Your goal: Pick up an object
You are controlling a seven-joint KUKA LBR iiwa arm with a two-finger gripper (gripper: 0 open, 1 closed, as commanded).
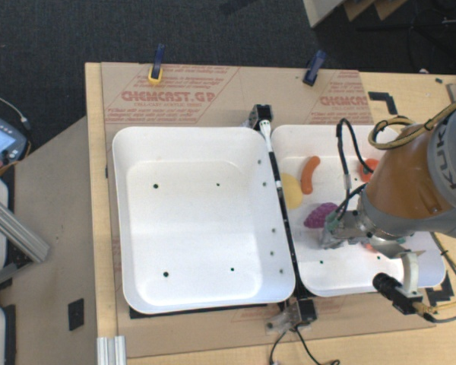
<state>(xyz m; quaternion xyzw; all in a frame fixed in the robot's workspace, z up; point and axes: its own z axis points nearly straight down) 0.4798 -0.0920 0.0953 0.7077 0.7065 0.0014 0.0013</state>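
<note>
In the right bin (342, 276) lie a purple object (318, 216), a yellow object (291, 189) close to the bin's left wall, and an orange sausage-shaped object (310, 173) further back. A small orange-red piece (370, 166) peeks out behind the arm. My gripper (335, 230) is down in the right bin, right beside the purple object on its near-right side. The arm's orange wrist band (399, 185) covers much of the bin's right half.
The left bin (197, 219) sits beside the right one, split from it by a black rail with a clamp (261, 116). Blue clips (315, 67) and a yellow clip (156, 73) hold the cardboard base. Cables (349, 147) loop over the right bin.
</note>
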